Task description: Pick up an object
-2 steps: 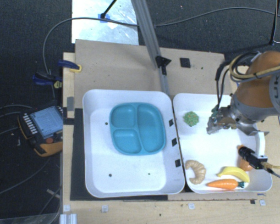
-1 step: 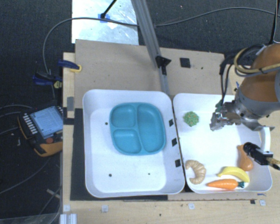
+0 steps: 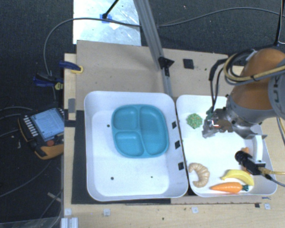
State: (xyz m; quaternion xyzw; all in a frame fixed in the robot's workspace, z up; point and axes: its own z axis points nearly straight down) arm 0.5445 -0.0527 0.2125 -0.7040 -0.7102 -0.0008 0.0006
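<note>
Green and knobbly, the small broccoli floret (image 3: 194, 120) lies loose on the floor of your right bin (image 3: 225, 151), near its back-left corner and just beside the gripper (image 3: 210, 129), which hangs low over the bin to the floret's right; whether its metal tips are parted or closed you cannot tell from this slanted look down, and nothing shows between them. Judge the pick as not yet made: every object in the bin rests on the plastic, so the closing, the grasp and the lift all remain ahead of you. Nearer the front edge lie a tan, ridged croissant (image 3: 199, 174) curled like a crescent, a smooth yellow banana (image 3: 238, 176) and, just in front of it, a glossy orange carrot (image 3: 227, 187) with a dark green stub at its right end; all three look like moulded toy food, hard and slick rather than soft. The left bin (image 3: 98, 175), the same shallow white plastic with rounded corners, carries a turquoise divided plate (image 3: 140, 130) with three compartments and a matte sheen. Both bins sit side by side on a pale board surface (image 3: 121, 63), with dark carpet, loose cables and a handheld pendant (image 3: 44, 131) lying beyond its left edge.
</note>
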